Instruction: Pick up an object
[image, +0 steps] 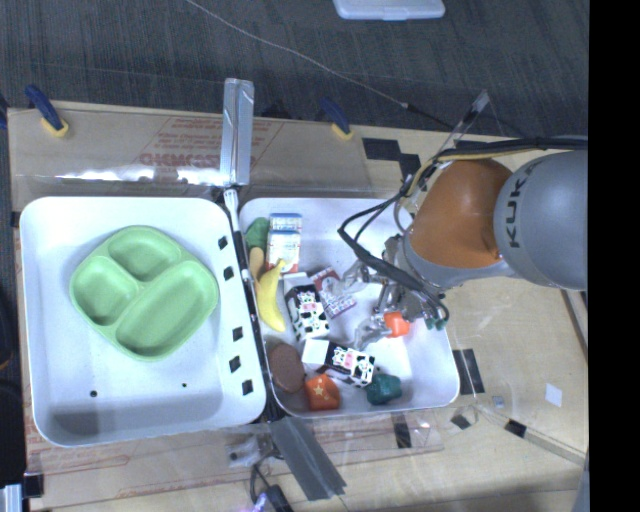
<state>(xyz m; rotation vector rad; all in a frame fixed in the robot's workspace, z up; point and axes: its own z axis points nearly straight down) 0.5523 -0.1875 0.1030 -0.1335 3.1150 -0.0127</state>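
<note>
Right bin (440, 375): end effector (385, 322) beside orange piece (397, 324).

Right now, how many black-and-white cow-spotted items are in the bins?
2, both in the right bin: one beside the banana, one near the front; the arm may hide more.

Slanted overhead view (fixed) over bins (60, 420)

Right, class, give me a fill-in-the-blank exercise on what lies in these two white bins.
1. The green divided plastic plate lies in the ____ bin.
2. The curved yellow banana lies along the right bin's ____ wall.
3. The round brown disc lies beside a ____ tomato-like toy.
4. The grey arm's gripper reaches into the ____ bin.

Missing words: left; left; red; right
</note>
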